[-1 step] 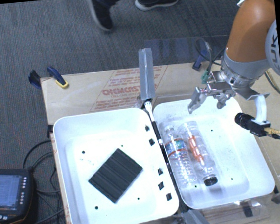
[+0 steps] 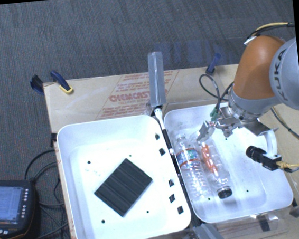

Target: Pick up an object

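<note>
Fingers [image 2: 206, 131] sit right of centre above the right bin [image 2: 274, 196], near two clear bottles [image 2: 205, 166]; their spread cannot be told.

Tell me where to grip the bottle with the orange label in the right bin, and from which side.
Grip the orange-label bottle at mid-body, coming from above with fingers across its width. It lies flat, cap toward the near edge, touching another bottle on its left, so that side looks tight.
</note>
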Controlling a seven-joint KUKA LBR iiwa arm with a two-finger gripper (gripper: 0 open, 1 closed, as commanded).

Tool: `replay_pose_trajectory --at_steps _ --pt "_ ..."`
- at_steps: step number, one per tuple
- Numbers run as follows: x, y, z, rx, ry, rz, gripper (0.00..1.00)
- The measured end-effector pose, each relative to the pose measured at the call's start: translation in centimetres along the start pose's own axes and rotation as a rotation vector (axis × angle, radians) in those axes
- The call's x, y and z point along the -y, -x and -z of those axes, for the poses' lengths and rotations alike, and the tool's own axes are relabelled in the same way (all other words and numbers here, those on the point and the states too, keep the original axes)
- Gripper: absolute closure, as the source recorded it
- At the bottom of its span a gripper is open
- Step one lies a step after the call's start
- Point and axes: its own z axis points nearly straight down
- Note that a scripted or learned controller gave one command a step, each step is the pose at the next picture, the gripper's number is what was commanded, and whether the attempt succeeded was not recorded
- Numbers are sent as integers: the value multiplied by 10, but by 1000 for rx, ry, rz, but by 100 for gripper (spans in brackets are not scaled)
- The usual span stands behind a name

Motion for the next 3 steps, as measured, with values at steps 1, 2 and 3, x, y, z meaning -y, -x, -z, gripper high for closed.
replay_pose_trajectory --at_steps 1,2,3 --pt "11 24 -76 12 15 177 0" --pt "10 23 -66 9 15 174 100" --pt "-50 -61 17 2 3 133 100"
